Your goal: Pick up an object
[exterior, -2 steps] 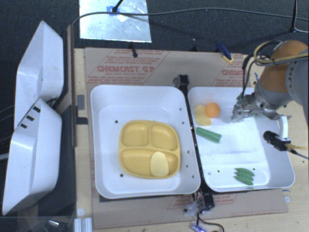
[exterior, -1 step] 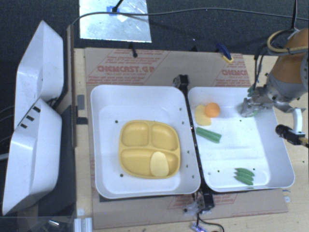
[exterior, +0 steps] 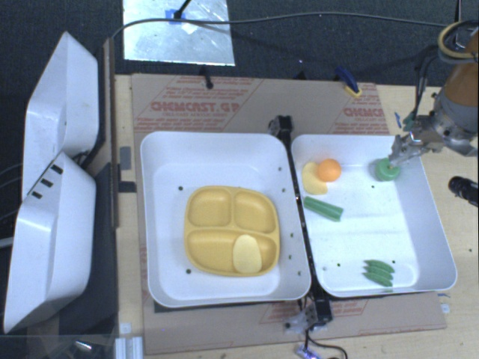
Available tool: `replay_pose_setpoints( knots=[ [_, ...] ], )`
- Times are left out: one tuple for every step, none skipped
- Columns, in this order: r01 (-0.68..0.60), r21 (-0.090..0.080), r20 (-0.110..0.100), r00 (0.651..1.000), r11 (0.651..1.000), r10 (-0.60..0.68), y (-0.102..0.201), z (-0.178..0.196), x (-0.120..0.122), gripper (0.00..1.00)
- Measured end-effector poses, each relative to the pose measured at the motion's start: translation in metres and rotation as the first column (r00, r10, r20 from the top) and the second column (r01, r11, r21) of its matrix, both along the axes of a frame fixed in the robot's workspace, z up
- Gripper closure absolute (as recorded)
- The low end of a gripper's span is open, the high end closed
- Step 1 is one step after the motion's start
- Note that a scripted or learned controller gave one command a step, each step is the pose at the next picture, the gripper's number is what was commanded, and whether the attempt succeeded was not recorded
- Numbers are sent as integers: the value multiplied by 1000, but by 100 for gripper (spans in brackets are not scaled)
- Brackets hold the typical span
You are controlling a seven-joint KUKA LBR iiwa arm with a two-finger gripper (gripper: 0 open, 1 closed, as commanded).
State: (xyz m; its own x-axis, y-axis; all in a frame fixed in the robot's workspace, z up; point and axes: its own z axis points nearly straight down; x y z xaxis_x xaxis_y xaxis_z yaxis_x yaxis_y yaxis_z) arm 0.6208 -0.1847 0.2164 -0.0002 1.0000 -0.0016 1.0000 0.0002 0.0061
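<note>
Here, the gripper hangs just above a green disc, poised to grasp; its grip cannot be told.

A brown cardboard-covered worktop printed with red lettering stands on dark blue carpeted floor, with a shiny square metal plate lying beyond it, a black cable trailing across, and white moulded housings stacked alongside.

A brown board-covered bench bears two shallow white bins side by side: the left bin and the right bin, touching along their inner edges mid-bench.
</note>
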Motion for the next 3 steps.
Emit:
replay_pose_setpoints(
  knots=[
    [0,0,-1,1000,1000,0,0,48,1,100],
    [-3,2,-6,1000,1000,3,46,39,-9,100],
    [-5,3,-5,1000,1000,5,99,44,-12,100]
  ],
)
